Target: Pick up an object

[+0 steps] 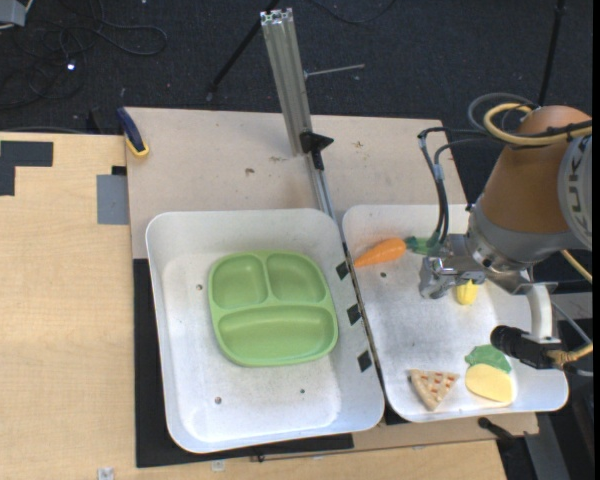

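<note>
Two shallow white bins sit side by side on the surface. The left bin [180,388] carries a green divided plate [273,306], which lies flat near the bin's middle with its two small compartments on the far side and its one long compartment on the near side.

The right bin [410,358] carries the toy food. An orange carrot [382,252] with a green top lies at the far left of this bin, close to the wall shared with the left bin, its green end pointing right toward the arm. A wedge-shaped piece, tan with red spots like a pizza slice [432,387], rests at the near side of the bin. Just right of it lies a yellow fruit with green leaves [490,376], close to the slice, though contact between them cannot be judged.

The arm comes in from the right, its orange band and grey wrist hanging over the right bin's far right part. The end effector [442,276] sits low over the bin floor, right of the carrot and apart from it. A small yellow object [467,291] shows just beside the metal fingers, at their right; whether it is pinched between them cannot be told, and whether the fingers are spread or pressed together cannot be told either.

A metal post [286,78] stands on the surface beyond the bins.
</note>
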